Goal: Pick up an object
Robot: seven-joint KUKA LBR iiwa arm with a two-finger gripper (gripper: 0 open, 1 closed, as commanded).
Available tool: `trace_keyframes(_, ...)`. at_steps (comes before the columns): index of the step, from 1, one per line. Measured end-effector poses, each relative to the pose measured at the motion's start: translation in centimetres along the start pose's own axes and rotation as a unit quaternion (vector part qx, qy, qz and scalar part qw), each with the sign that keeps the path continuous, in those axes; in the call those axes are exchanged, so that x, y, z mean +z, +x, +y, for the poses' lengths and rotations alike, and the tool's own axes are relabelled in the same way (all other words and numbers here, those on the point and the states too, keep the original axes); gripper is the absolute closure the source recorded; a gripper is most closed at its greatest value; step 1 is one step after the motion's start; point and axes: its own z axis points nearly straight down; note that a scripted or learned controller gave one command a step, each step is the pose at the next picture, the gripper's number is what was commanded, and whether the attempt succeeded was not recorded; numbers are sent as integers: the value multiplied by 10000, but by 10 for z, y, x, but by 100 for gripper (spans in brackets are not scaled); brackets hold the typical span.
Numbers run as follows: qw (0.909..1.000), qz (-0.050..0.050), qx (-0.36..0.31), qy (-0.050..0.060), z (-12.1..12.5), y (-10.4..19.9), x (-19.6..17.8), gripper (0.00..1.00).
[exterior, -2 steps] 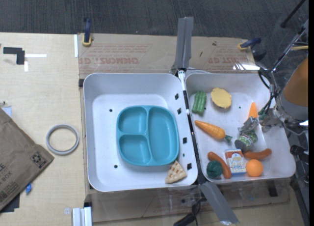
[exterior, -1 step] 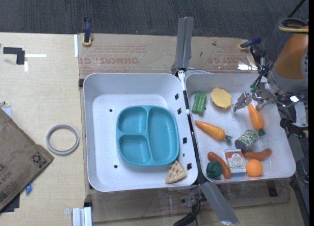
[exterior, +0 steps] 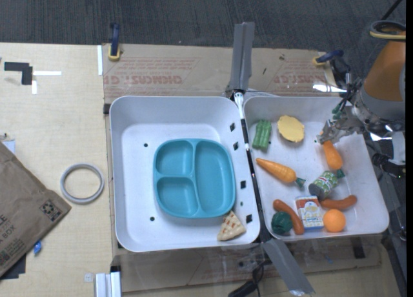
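Your nearest candidate is the small orange carrot (exterior: 332, 156), lying in the right bin (exterior: 381, 215) toward its 2 o'clock corner. The gripper (exterior: 330, 132) hangs just above the carrot's upper end, at about 12 o'clock from it; you cannot tell from this slant how its fingers stand, and nothing is seen between them.

At 6 o'clock from that carrot lies a small green-labelled bottle (exterior: 325, 182), tilted, with a sausage (exterior: 339, 203) and an orange ball (exterior: 334, 221) below it. A juice carton (exterior: 310, 213) sits at 9 o'clock from the ball, beside a red pepper (exterior: 288, 215) and a dark green vegetable (exterior: 281, 225). A larger carrot (exterior: 277, 170) lies mid-bin, a yellow slice (exterior: 291, 128) and a green pod (exterior: 261, 134) near the 12 o'clock wall.

The left bin (exterior: 129, 160) holds a teal divided plate (exterior: 193, 178) with a pizza slice (exterior: 231, 228) at its 5 o'clock. A tape ring (exterior: 82, 182) rests on the bench at 9 o'clock.
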Motion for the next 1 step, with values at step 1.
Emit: trace_keyframes(1,9989,-10,471,22,15,76,-79,100)
